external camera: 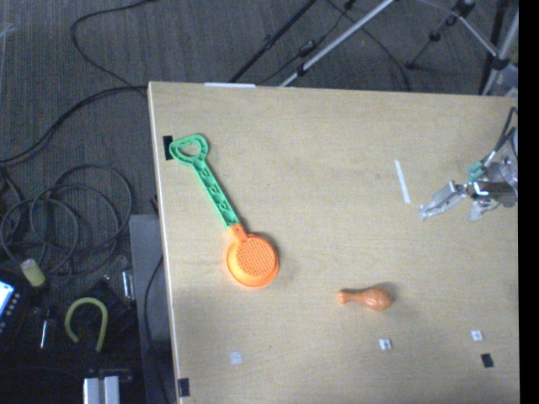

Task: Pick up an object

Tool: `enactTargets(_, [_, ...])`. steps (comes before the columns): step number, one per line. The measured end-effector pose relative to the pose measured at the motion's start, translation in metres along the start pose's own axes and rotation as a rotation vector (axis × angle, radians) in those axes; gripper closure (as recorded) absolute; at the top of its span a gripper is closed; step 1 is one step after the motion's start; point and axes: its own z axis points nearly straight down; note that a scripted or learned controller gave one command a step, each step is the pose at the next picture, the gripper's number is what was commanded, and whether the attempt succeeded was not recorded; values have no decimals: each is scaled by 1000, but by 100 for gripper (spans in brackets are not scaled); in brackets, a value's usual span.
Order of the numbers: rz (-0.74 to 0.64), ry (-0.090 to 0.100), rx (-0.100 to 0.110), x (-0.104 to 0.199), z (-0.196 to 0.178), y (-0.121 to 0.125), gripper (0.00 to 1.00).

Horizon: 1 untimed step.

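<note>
**Gripper at the right edge, two objects lying apart on the board**

The gripper (455,202) reaches in from the right side of the light wooden board (337,141), its two silvery fingers (438,202) spread apart with nothing between them. Just to its left lies a small white stick (402,182), close to the fingertips but not touching them.

The nearest pickable thing is an orange pear-shaped object (367,298), lying on its side below and to the left of the gripper, with bare board all around it. Farther left sits a toy strainer (226,217): a green handle running diagonally from a loop near the board's left edge down to a round orange mesh head. It lies well apart from the orange object and the gripper.

A few small dark and white markers (385,343) dot the lower right of the board. The middle and top of the board are open. Beyond the left edge, cables (67,217) coil on the dark floor, and tripod legs (370,15) cross above the top edge.
</note>
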Motion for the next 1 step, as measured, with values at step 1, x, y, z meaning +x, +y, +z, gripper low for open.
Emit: enactTargets(1, [-86, -2, -1, -4, 65, 76, 0])
